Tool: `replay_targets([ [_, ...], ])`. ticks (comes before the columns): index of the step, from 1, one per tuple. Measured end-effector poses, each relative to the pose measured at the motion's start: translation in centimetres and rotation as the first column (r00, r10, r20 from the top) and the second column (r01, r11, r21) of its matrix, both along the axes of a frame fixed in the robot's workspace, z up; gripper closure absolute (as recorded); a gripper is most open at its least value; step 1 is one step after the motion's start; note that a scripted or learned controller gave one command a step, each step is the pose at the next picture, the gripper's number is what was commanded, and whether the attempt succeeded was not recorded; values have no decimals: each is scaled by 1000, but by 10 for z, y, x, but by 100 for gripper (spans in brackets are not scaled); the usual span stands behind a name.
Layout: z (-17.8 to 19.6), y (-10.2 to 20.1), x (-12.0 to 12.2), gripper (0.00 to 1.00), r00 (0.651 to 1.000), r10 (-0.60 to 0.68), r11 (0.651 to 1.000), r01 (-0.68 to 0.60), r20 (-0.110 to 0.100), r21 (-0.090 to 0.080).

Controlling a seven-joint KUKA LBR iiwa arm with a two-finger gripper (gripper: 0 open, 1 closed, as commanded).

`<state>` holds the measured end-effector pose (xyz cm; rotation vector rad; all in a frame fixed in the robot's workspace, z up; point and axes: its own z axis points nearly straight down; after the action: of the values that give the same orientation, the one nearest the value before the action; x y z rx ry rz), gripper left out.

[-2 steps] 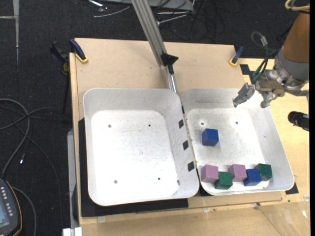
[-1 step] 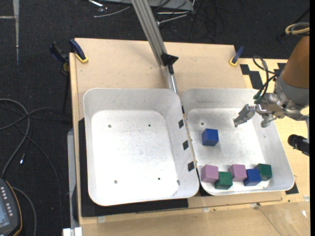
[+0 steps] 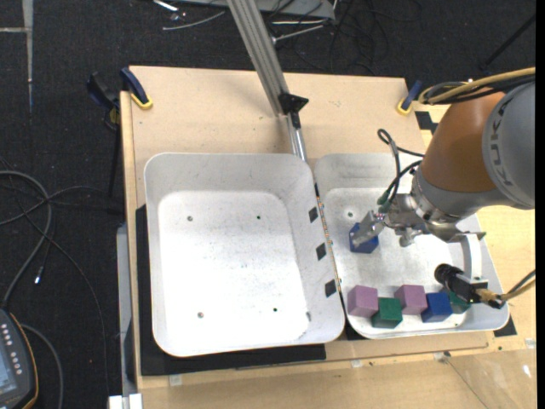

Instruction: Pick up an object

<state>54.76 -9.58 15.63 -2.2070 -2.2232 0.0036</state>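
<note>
The wooden bench (image 3: 221,109) carries two shallow white bins side by side. The left bin (image 3: 170,194) is the larger in view; the right bin (image 3: 341,177) sits against its 3 o'clock edge. The grey arm (image 3: 498,152), with its orange band, reaches in from 3 o'clock over the right bin. Its gripper (image 3: 371,227) points toward 9 o'clock, fingers pinching a small blue block (image 3: 364,242) that sits at the gripper's 6 o'clock tip, near the bin's left wall; whether the block is lifted off the floor cannot be told. Along the bin's 6 o'clock rim lie a purple cube (image 3: 363,300), a green cube (image 3: 388,312) touching it, a second purple cube (image 3: 413,297) and a blue cube (image 3: 437,305)
</note>
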Motion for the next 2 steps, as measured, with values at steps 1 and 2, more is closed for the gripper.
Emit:
replay_targets([
  [1,-60,-14,34,0,1000,-6,1000,7,12,-3],
  [2,-61,-44,40,0,1000,-10,1000,10,10,-6],
])
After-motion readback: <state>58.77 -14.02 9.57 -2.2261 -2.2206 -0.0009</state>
